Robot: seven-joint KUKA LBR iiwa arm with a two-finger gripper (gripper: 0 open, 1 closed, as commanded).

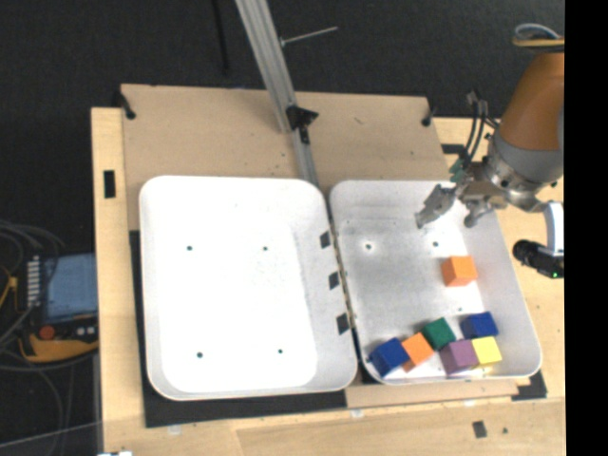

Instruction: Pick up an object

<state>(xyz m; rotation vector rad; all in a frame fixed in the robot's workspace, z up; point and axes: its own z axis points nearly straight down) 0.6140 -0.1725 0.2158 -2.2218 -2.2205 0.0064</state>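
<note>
So the setup is two white bins on the bench, the left bin [237, 283] with nothing but a few dark dots on its floor, and all the action in the right bin [380, 274]. The arm [534, 103] comes in from the right and the gripper [454, 209] hangs over the upper right part of that bin with its two fingers spread apart and nothing between them, so no pick yet. Nearest candidate is the lone orange cube [459, 271], sitting by itself just below the gripper, well apart from the rest. The others are bunched along the bottom edge: blue cube [389, 355], a second orange cube [417, 349], green cube [438, 332], purple cube [460, 354], yellow cube [487, 351] and another blue cube [480, 326], most of them touching or nearly so. My guess at the risks: if it goes for the cluster, a finger probably lands on a neighbour and shoves the pile instead of closing on one, and the bin wall right there leaves little room. Even on the lone cube, a slightly off descent could clip an edge and knock it away, or the fingers could close diagonally and let it squirt out.
</note>
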